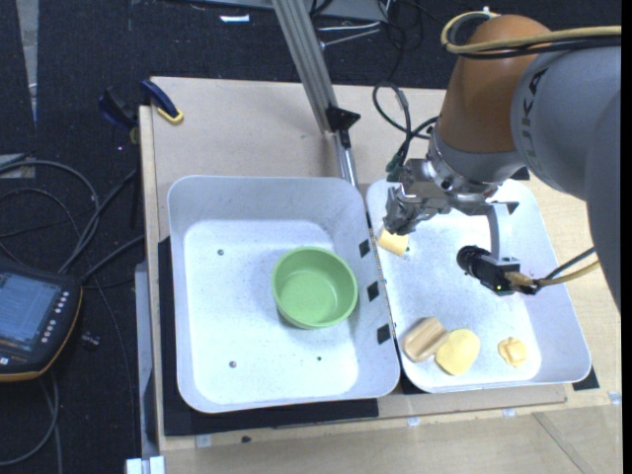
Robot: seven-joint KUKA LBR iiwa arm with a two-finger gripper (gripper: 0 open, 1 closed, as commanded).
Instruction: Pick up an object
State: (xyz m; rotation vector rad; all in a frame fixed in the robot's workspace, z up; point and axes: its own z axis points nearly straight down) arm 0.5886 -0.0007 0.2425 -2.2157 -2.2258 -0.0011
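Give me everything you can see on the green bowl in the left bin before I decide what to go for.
The green bowl is a small round bowl in pale, matte green, plastic by the look of it. It stands upright with its mouth facing up and nothing visible inside. It sits on the floor of the left bin, right of the bin's middle and near the wall shared with the right bin. Nothing else touches it; the end effector is over the right bin, well apart from it.

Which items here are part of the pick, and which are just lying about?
In play: gripper; pale yellow block at its tip; right bin.
Lying about: green bowl in left bin; tan piece; yellow round piece; small yellow piece.
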